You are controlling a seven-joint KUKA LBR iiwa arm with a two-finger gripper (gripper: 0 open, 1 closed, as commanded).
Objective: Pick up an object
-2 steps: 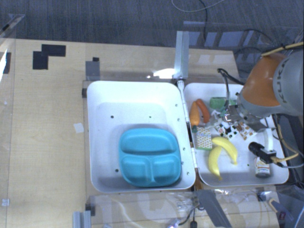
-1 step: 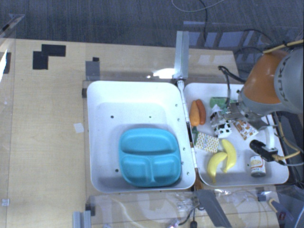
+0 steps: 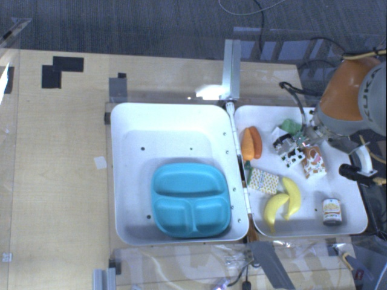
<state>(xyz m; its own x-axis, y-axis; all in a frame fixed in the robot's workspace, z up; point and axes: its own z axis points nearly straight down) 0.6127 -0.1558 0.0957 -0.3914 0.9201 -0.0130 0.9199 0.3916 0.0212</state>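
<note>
We are hovering the gripper point(image 3: 300, 142) over the right bin's point(image 3: 357, 225) far edge; its state we cannot tell. The banana point(image 3: 282, 202) is lying near the front edge, the left bin's point(image 3: 130, 162) far half sitting open.

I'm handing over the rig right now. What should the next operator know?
Gripper: low over the right bin, among small items at its back; grip unclear.
Right bin: carrot, two bananas, patterned packet, small can.
Left bin: blue divided tray.
Done: no pick confirmed.
Left: grasp one thing and lift.
</note>
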